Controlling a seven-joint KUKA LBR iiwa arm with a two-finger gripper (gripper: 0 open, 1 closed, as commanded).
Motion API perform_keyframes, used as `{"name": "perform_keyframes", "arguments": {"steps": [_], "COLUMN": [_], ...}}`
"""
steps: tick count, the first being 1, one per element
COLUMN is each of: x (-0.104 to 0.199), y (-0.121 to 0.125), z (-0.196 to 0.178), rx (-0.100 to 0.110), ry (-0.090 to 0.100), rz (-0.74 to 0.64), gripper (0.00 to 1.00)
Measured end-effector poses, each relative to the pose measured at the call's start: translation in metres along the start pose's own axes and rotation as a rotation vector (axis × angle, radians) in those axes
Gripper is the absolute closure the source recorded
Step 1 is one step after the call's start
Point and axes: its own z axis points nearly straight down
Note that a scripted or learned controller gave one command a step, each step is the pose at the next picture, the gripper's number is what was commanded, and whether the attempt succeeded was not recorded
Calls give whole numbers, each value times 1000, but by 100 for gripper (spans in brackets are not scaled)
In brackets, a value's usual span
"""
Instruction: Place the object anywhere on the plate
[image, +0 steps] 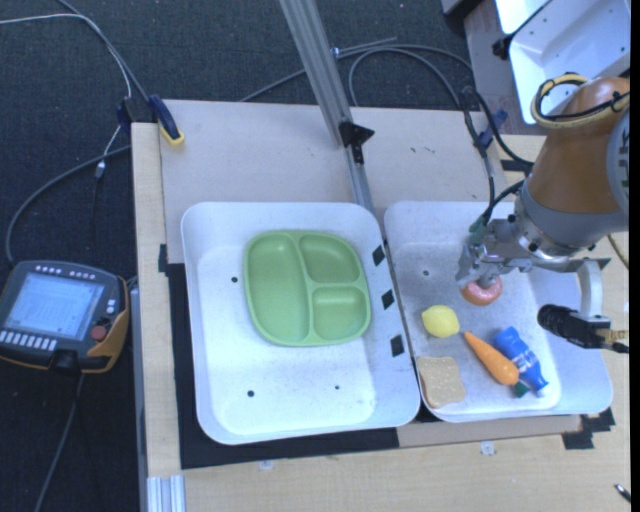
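Observation:
A green plate (305, 287) with three compartments lies in the left white bin (230, 400). In the right white bin (585, 385), a small round pink-and-orange fruit (482, 293) sits near the middle. My gripper (483, 274) hangs directly over this fruit, its tip at the fruit's top edge and hiding the upper part. The grey arm with its orange band (575, 150) reaches in from the upper right.
In front of the fruit, the right bin holds a yellow lemon (440, 321), an orange carrot (490, 358), a blue bottle (520, 360) and a slice of bread (441, 380). A metal pole (325, 70) slants over the bench behind the bins. A teach pendant (60, 315) lies left of the bench.

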Motion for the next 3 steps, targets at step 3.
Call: {"name": "perform_keyframes", "arguments": {"steps": [3], "x": [140], "y": [55], "z": [-5], "rx": [0], "ry": [0], "rz": [2], "gripper": [100]}}
